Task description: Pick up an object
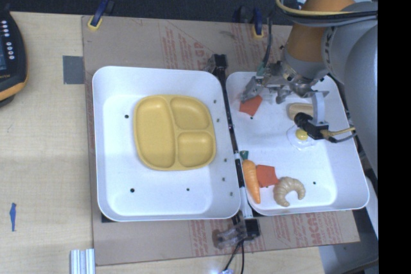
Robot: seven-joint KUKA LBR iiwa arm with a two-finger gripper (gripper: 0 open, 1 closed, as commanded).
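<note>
Right bin (347,199), far corner: the gripper (262,88) is being held low over the bin floor. A red block (251,105) is lying just toward the near-left of the fingertips, seemingly touching or barely apart; whether it is being gripped cannot be told. Finger state cannot be told either.

The block's long axis is being judged as running diagonally, from far-right to near-left.

Items being counted in the right bin: two red blocks, the second (266,174) near the front; one carrot (252,181); one croissant (289,190); one small yellow-white piece (302,135).

Left bin (115,196): one yellow divided plate (174,131), three compartments.
</note>
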